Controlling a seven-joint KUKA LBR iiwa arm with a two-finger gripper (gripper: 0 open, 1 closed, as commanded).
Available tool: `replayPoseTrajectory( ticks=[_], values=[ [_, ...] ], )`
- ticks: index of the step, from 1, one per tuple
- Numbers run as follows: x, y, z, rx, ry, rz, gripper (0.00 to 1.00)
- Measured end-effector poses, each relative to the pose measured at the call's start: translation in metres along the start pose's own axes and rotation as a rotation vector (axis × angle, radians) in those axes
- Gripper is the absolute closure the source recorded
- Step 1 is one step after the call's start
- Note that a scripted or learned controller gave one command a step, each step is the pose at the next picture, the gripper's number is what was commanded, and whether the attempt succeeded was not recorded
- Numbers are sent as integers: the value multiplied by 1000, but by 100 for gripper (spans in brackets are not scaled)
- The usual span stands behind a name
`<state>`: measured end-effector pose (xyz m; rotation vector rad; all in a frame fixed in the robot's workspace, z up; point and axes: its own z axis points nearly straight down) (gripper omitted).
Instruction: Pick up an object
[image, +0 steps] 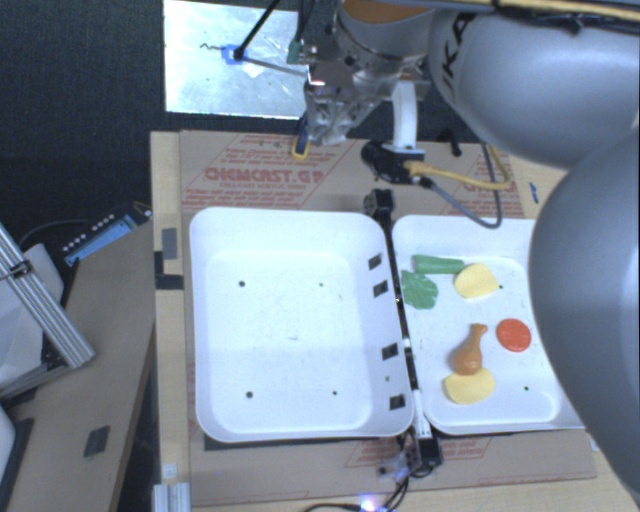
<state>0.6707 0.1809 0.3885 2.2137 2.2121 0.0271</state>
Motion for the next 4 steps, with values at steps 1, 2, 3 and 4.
replayPoseTrajectory(
  ticks=[1,2,3,4],
  values=[
    [57,-2,-8,16,-1,-9,100],
    [49,-2,-24,17,-3,-3,100],
    [45,-2,-26,18,-3,-3,100],
    [-13,-14,-13,21,-5,3,100]
  ],
)
